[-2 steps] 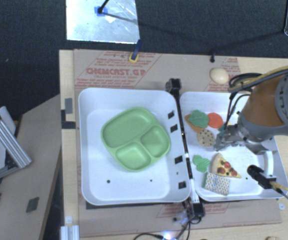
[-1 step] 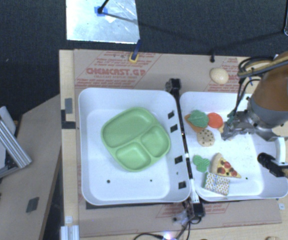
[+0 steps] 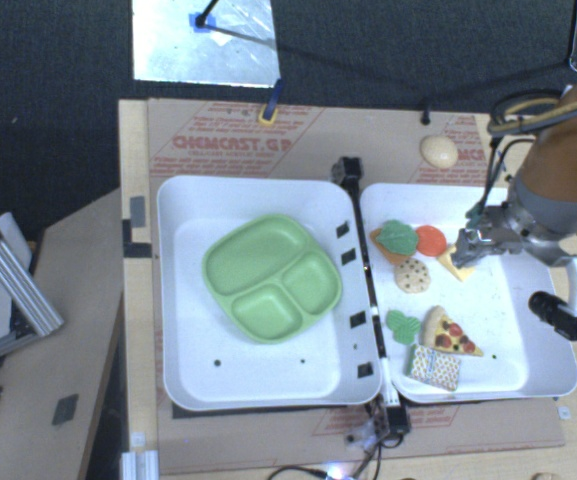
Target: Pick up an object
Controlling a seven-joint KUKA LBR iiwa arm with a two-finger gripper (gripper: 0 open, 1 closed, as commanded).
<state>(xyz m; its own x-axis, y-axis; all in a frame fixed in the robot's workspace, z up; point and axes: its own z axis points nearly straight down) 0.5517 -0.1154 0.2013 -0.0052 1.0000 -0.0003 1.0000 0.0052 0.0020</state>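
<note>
1. Two bins sit side by side: the left bin [image 3: 183, 298] holds one green tray [image 3: 271, 277] with three compartments, and the right bin [image 3: 538, 368] holds all the toy food.
2. One arm [image 3: 568, 168] reaches in from the right, and its gripper [image 3: 471, 242] hangs low over the right bin's upper part, just above a yellow wedge [image 3: 455, 264] (probably cheese). How far it is opened I cannot tell, and nothing shows in its grasp.
3. The step in hand looks like the approach; the pick is not yet made. The next move calls for a short drop to straddle the wedge, then a firm close and a lift.
4. The small items in the right bin count seven: one pizza slice [image 3: 453, 335], one cracker [image 3: 435, 367], one cookie [image 3: 412, 275], one leaf [image 3: 398, 236], one red piece [image 3: 430, 239], one green bit [image 3: 403, 324] and the wedge.
5. One pale egg [image 3: 438, 151] lies outside, beyond the bins.
</note>
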